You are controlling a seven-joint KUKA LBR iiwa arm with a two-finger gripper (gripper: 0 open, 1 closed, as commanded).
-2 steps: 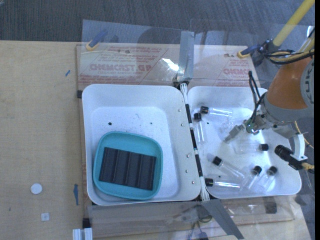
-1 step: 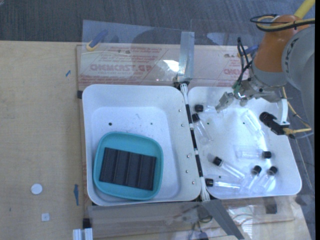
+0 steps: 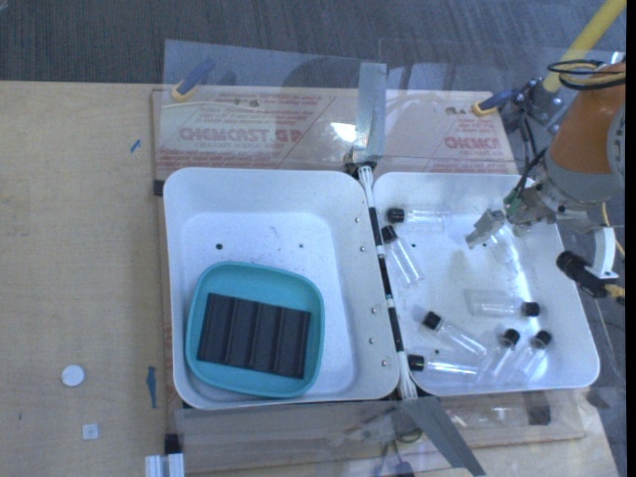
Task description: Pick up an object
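Vials [image 3: 452, 341] with black caps lie in the right bin [image 3: 586, 366]. I see my claw [image 3: 489, 229] up near the top, one clear vial [image 3: 494, 304] toward six o'clock. Claw apart or together? I cannot tell.

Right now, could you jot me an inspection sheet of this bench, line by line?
Surface: wooden bench bearing two white bins side by side.
Job's things: clear vials with black caps scattered in the right bin.
Clutter: teal tray holding a black ribbed insert, in the left bin.
Grippers: pincer over the right bin's upper part; nothing seen in it.
Cables: black leads by the wrist.
Surroundings: clear plastic sheet behind the bins.
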